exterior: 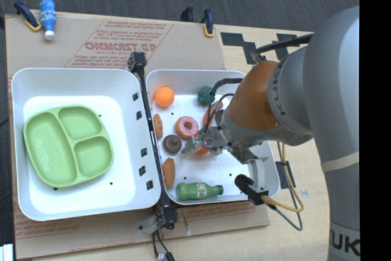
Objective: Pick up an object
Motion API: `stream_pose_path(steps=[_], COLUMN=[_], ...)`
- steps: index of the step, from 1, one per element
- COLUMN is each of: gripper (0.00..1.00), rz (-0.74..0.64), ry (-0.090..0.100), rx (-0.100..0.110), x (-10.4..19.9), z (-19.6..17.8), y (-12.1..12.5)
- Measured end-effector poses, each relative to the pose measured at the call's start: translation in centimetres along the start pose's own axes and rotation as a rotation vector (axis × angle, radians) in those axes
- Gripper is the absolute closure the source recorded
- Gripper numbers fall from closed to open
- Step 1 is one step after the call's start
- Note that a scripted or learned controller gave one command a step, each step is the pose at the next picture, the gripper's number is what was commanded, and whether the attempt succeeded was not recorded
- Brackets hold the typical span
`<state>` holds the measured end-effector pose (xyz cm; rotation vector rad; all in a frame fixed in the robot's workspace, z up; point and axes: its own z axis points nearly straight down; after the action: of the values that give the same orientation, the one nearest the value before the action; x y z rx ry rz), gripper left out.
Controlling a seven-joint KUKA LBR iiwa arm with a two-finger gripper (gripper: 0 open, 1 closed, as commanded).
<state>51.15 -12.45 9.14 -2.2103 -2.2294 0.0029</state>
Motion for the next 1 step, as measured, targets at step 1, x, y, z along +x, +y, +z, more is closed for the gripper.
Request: stream_pose_path(steps=[1], gripper=[1.00], rz=[-0.005], ry=[-0.002], rx=[0.000], x=[-0.06], z=[-1.02], y=[0.05])
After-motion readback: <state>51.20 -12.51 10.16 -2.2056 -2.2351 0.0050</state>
